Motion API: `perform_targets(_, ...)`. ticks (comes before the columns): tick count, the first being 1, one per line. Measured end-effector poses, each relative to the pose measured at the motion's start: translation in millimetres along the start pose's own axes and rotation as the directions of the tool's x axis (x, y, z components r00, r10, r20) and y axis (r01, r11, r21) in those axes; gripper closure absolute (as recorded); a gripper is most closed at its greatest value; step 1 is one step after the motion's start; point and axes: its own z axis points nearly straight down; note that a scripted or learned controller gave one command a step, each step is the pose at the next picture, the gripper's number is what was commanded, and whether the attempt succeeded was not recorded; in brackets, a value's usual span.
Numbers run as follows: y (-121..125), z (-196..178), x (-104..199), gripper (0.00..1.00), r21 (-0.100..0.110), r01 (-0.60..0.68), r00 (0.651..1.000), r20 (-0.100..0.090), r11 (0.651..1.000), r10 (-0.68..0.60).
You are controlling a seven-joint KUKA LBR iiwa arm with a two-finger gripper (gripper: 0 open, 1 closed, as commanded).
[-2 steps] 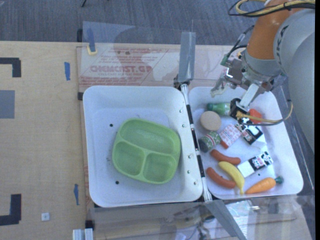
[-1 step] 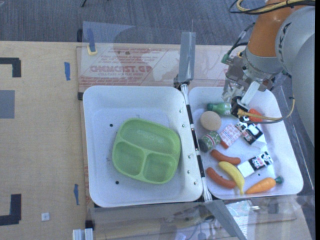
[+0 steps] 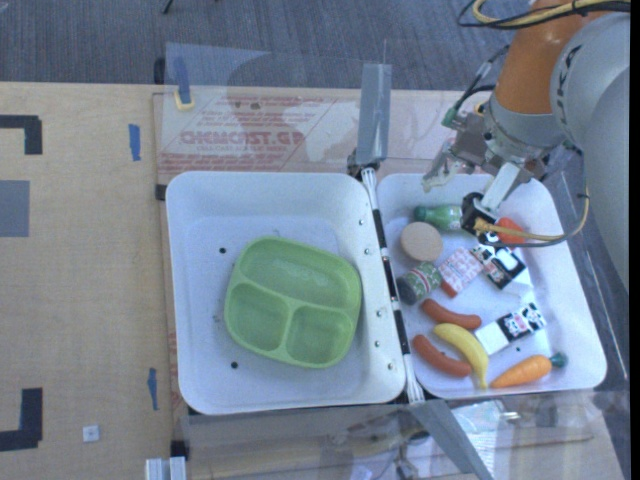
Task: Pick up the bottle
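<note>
Bottle, green, lies on its side in the R bin, just beyond the bun on the far side and close to touching it. Its long axis runs across the bin. Lying flat, it shows its rounded flank upward, so a grip would prob. have to span the width, not the length.

Claw hangs further out from the bun than the bottle, nr the bin's far rim. Nothing seen held in it. Opening: cannot tell, as angle and blur hide it. Judged an approach stage; pick not yet made.

Packet, sausage and banana sit on the bun's near side, apart from the bottle, so no obstruction expected there. The bun is the tight neighbour. Risk, as a judgement: the bottle rolls or the bun gets nudged.

L bin, left of the bun, holds a green plate; not relevant.
</note>
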Motion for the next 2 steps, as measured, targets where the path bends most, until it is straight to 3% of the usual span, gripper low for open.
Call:
perform_targets(1, 27.8, 88.0, -26.9, 0.0, -0.012, 0.172, 0.985, 0.0, 0.985, -0.172)
perform_targets(2, 14.1, 110.2, -51.3, 0.0, 0.002, 0.171, 0.985, -0.002, 0.985, -0.171)
